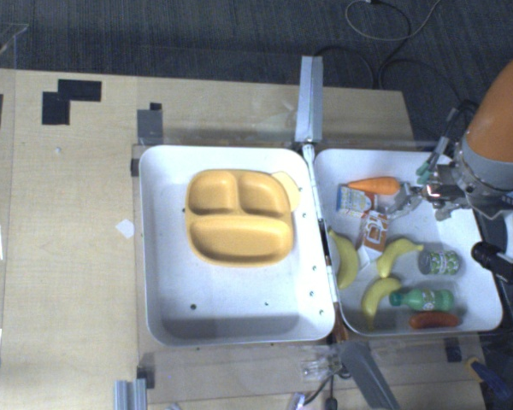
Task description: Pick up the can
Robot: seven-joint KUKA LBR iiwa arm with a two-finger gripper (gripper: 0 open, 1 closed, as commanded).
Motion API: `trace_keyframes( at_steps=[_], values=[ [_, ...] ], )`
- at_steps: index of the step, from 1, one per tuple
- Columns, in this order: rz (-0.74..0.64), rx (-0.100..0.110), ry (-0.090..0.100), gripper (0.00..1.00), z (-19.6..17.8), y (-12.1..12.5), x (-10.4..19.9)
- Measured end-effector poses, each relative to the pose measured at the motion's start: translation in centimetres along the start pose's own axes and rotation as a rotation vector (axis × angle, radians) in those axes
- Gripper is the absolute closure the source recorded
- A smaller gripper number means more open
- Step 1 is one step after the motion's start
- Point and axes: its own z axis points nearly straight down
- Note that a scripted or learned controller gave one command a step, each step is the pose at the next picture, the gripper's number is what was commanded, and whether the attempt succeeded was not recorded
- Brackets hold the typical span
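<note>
The can [439,262], silver with a green label, lies on its side in the right bin [493,314], near that bin's right wall. My gripper [408,200] hangs over the upper part of that bin, just right of an orange carrot [374,184]. It is up and to the left of the can and clearly apart from it. The grey wrist and the orange band [503,118] reach in from the right, above the can.
Around the can lie two bananas [392,256] [375,294], a green bottle [423,298] and a red sausage-like item [433,319]. A small blue-and-white carton [354,199] and a third banana [345,260] lie further left. The left bin [158,254] holds a yellow divided tray [238,215].
</note>
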Motion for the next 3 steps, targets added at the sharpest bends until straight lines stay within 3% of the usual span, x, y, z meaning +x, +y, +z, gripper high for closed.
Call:
trace_keyframes(
  at_steps=[1, 3],
  values=[
    [0.01, -0.002, -0.001, 0.0, 13.7, 0.2, -8.0],
    [0.003, -0.013, -0.003, 0.0, 14.0, -5.3, -9.0]
  ],
)
